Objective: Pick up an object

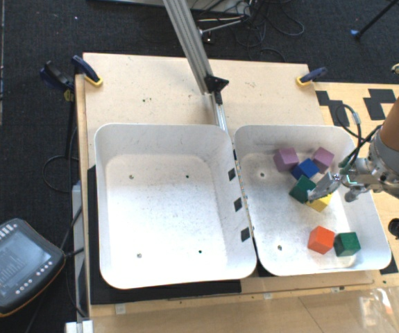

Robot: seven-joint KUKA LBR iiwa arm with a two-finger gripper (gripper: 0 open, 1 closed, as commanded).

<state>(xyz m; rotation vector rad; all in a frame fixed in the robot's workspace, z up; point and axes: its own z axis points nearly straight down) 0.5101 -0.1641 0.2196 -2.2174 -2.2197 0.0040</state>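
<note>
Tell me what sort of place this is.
Likely a robotics lab test bench: two shallow white plastic bins on a clamped wooden board, small coloured cubes, and a grey handheld control pendant on dark carpet.

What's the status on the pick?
Claw low in right bin, over block cluster. Yellow block under it, dark green block alongside. Blue block and purple blocks crowd close.

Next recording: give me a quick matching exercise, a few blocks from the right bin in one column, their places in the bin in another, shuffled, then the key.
Things:
1. orange block
2. blue block
3. yellow block
4. left purple block

Places:
A. under the end effector
B. between two purple blocks
C. beside a green block near the front edge
D. farthest back-left of the cluster

Pairs: 1-C, 2-B, 3-A, 4-D
</note>
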